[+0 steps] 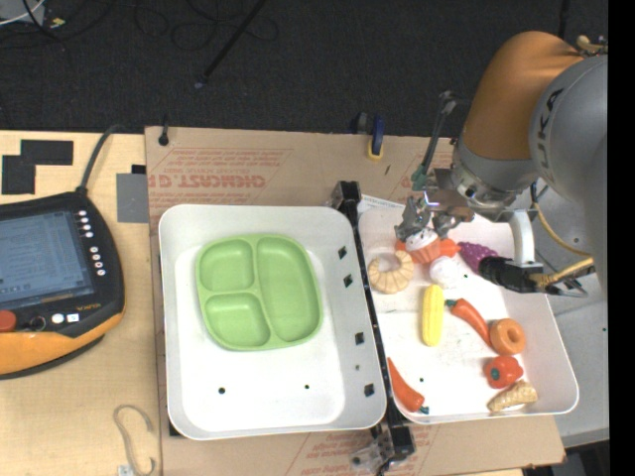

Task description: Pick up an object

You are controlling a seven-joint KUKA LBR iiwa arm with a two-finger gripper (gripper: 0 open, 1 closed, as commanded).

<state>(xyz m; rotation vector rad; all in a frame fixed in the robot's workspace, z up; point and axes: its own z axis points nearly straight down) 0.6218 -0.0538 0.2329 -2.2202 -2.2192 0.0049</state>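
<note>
Several toy foods are lying in the right bin (566, 390); we are lowering the gripper (422, 228) over a small orange-and-white piece (437, 250) near its far edge, whether pinching it we cannot tell; it is looking light, hard, slippery, best gripped across its middle

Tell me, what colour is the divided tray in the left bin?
Light green, seen in the camera view.
</note>
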